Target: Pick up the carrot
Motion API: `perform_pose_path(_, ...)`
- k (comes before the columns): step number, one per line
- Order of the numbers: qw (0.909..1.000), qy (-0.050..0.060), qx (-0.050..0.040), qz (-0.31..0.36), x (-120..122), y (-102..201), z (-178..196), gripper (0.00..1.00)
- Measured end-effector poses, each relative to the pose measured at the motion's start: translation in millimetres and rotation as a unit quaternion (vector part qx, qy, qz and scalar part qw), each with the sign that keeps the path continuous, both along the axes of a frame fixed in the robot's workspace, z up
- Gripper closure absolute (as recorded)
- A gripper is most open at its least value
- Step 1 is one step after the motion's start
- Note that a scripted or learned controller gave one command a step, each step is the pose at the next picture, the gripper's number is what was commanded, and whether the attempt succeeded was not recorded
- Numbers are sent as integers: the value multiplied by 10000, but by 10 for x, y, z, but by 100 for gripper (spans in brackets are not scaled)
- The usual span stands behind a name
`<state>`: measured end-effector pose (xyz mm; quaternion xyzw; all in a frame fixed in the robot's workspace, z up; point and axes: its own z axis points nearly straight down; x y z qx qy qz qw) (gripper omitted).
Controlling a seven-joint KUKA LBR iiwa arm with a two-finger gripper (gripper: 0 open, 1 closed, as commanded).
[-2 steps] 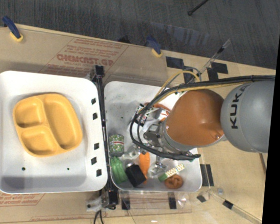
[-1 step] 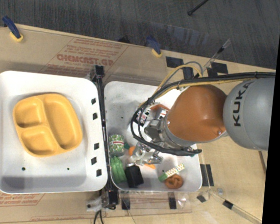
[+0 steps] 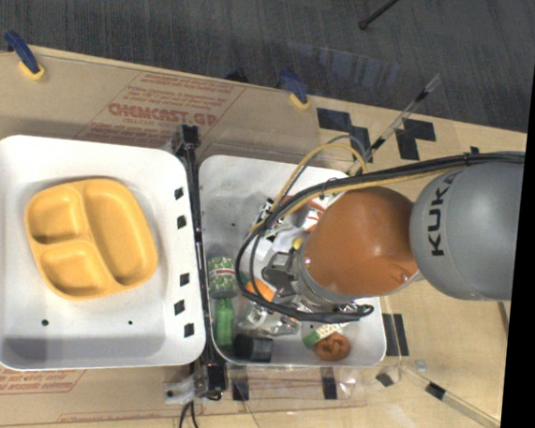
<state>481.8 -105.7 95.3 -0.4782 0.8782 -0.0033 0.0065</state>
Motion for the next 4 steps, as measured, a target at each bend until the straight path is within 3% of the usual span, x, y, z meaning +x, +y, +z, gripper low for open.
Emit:
perform_pose_path(1,10000,37,-7,-1,-26,-11,-22,0)
perform_pose_path(2,10000,16,6,32,-1,21,79,100)
perform_pose_path(3,9855,-29,-13,1695,8,42,-3,100)
perform_pose_path(4,9593,-60,-40,2824,26,119,8,100)
